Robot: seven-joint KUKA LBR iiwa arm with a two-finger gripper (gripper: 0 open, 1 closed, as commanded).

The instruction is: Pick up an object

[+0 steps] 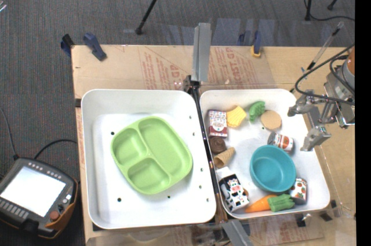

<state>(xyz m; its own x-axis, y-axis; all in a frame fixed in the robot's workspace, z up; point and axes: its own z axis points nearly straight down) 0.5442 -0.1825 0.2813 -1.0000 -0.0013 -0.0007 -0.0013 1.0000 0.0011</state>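
Gripper [309, 125] hovering at the right edge of the right bin [246, 90], fingers spread apart and pointing down and left, nothing between them. Positioned above the bin's right rim, near the small tin can [282, 141] and the round tan disc [270, 120], touching neither as far as can be judged.

Plenty to choose from in that bin: teal bowl [272, 168] at centre right, yellow corn piece [236, 116] and green broccoli-like piece [257, 109] near the back, red-and-white carton [217, 123] at the back left with a dark brown round piece [218, 144] just in front of it, ice-cream cone [224, 156] lying on its side, cow-patterned milk carton [234, 192] at the front left, toy carrot [270, 203] along the front wall, and a strawberry-printed item [299, 190] at the front right corner, just beside the bowl. Left bin [93, 123] carrying a green divided plate [152, 154], well apart from the gripper.

Looks like the approach step: no object selected by contact yet, pick not begun. Next move likely calling for a shift inward over one target, a straight descent with fingers straddling it, then closing. Tin can or tan disc nearest; both close to neighbours, so care needed to avoid nudging the bowl's rim or the bin wall.
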